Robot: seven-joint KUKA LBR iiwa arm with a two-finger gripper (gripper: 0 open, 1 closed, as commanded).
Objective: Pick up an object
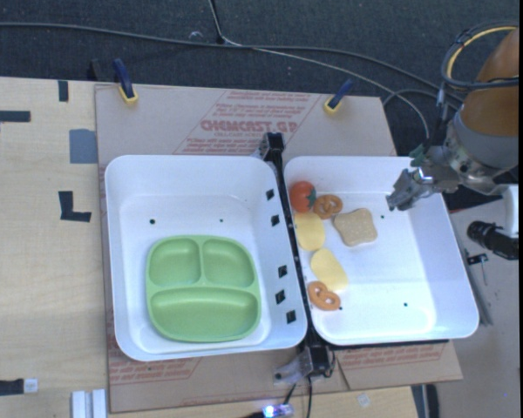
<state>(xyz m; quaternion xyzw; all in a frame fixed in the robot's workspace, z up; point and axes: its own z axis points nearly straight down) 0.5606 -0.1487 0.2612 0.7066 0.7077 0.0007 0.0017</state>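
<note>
The right bin [436, 312] holds several toy foods along its left side: a red tomato [301, 192], an orange pretzel [328, 205], a tan bread slice [356, 226], two yellow pieces [310, 231] [329, 268], and a second orange pretzel [323, 296]. My gripper [401, 195] hangs over the bin's upper right part, to the right of the bread slice and apart from it. Nothing shows between its fingers.
The left bin [126, 190] holds a green divided plate [203, 287]. A black divider [283, 233] runs between the bins. Cables cross the dark floor behind the bench. Clamps [125, 88] [336, 100] hold the cardboard at the back.
</note>
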